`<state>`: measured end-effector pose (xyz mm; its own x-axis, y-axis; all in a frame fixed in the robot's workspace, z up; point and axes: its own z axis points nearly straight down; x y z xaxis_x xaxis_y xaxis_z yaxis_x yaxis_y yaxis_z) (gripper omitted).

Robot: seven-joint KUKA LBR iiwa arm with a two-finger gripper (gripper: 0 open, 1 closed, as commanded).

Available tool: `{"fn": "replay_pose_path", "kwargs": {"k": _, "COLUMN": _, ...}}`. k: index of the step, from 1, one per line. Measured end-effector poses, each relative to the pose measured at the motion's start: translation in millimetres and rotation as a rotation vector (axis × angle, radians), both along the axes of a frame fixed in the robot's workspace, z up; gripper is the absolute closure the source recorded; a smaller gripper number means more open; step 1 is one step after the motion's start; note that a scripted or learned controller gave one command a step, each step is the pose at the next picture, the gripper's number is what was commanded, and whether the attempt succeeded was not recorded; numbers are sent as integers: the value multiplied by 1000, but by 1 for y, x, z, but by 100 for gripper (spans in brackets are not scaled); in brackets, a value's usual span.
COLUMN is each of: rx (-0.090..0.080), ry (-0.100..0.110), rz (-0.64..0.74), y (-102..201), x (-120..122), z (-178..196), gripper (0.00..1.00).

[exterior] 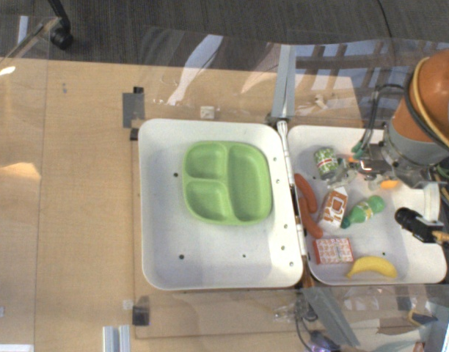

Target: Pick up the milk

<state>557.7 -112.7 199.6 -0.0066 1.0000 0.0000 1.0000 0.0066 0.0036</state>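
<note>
The milk (334, 206) is a small white and brown carton lying in the right bin (422, 273), near its left side. My gripper (360, 165) hangs over the bin's upper middle, up and to the right of the carton and apart from it. The grey arm with its orange band (433, 94) comes in from the upper right. Nothing shows between the gripper and the milk.
Around the milk lie a green can (326, 160), a red sausage (307, 204), a green bottle (362, 211), a red-and-white box (333, 251) and a banana (372, 268). A green divided plate (228, 182) sits in the left bin (166, 262).
</note>
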Motion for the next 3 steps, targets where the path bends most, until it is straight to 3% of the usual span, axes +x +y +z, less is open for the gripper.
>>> {"fn": "replay_pose_path", "kwargs": {"k": 1, "rx": -1, "ry": -7, "rz": 47, "y": -2, "x": 5, "z": -102, "gripper": 0}}
{"fn": "replay_pose_path", "kwargs": {"k": 2, "rx": -3, "ry": -16, "rz": 49, "y": -2, "x": 8, "z": -89, "gripper": 100}}
{"fn": "replay_pose_path", "kwargs": {"k": 3, "rx": -1, "ry": -5, "rz": 159, "y": 79, "x": 0, "z": 64, "gripper": 100}}
